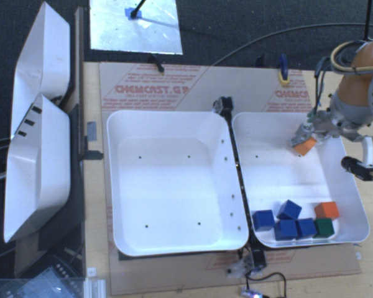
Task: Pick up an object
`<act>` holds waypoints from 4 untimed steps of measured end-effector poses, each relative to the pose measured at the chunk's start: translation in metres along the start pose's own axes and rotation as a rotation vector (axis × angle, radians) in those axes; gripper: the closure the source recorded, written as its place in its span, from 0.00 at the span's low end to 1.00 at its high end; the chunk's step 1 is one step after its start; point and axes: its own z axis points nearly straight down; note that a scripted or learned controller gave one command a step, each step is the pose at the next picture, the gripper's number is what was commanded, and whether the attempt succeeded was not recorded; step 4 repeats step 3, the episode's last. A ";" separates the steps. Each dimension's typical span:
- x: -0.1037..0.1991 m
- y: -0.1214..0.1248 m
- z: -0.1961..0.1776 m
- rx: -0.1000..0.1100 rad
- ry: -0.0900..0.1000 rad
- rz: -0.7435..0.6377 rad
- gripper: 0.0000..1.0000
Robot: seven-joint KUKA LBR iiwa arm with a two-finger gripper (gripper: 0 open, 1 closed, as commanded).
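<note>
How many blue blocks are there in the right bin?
4, all near the front wall of the right bin: one at left, one behind, two in front.

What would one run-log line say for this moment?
gripper: shut on orange block | location: right bin, upper area | other blocks: near front edge

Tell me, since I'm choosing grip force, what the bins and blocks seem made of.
The right bin and left bin look like thin, smooth white moulded plastic: rounded corners, soft sheen. The blue blocks, the green block and the orange blocks look rigid with a matte finish, perhaps painted wood or foam; the view can't settle which.
</note>
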 end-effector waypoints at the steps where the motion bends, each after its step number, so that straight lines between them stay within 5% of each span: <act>1: 0.063 0.000 -0.147 -0.011 0.000 -0.004 1.00; 2: 0.161 0.024 -0.075 0.008 0.004 -0.007 1.00; 3: 0.208 0.020 -0.163 -0.005 0.002 -0.004 1.00; 4: 0.208 0.020 -0.163 -0.005 0.002 -0.004 1.00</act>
